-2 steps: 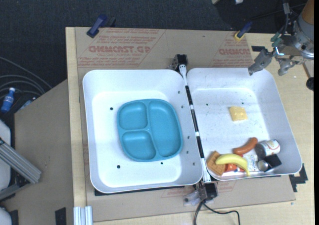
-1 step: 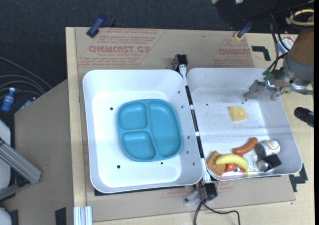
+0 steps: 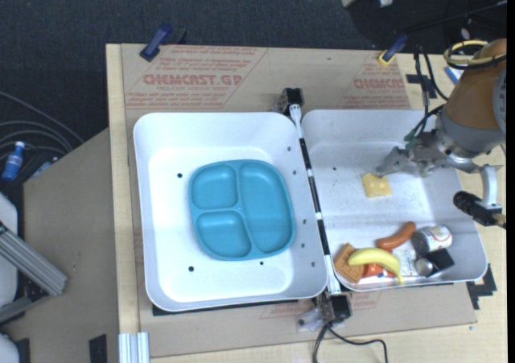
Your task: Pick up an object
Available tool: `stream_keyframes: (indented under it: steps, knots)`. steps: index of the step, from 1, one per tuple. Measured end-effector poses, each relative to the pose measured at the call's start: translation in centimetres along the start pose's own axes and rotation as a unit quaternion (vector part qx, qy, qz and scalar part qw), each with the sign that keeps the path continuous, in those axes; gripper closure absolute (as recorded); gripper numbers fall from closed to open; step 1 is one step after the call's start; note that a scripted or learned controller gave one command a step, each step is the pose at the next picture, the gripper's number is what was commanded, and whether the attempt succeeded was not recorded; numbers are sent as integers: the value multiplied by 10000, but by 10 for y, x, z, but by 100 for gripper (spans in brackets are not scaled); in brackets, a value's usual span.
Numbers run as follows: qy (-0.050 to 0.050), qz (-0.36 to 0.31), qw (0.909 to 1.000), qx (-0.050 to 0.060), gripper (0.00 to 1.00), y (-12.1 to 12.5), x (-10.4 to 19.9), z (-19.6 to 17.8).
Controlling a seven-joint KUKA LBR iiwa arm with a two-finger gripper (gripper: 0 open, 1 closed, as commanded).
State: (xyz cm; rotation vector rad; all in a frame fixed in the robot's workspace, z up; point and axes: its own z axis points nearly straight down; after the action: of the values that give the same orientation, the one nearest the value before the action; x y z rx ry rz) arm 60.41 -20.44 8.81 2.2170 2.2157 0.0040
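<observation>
Cheese-like yellow wedge (image 3: 376, 185) looked light, stiff, best pinched across its flat sides; gripper (image 3: 394, 162) beside it, grip unreadable

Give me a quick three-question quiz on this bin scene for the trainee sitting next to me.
1. True or false: the blue divided plate lies in the left bin.
2. Which item lies nearest the gripper? A) banana B) yellow cheese wedge C) sausage
3. Fill in: the banana, sausage and other toys are heaped in the right bin's ____ corner, as the camera sees it.

Key: 1 true; 2 B; 3 lower right (near).
</observation>
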Motion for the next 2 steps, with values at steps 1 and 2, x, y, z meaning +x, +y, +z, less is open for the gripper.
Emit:
stream_keyframes:
  steps: [1,2]
  knots:
    - [32,-15,10000,47,0,9,101,3]
    - [17,-8,10000,30,0,63,111,3]
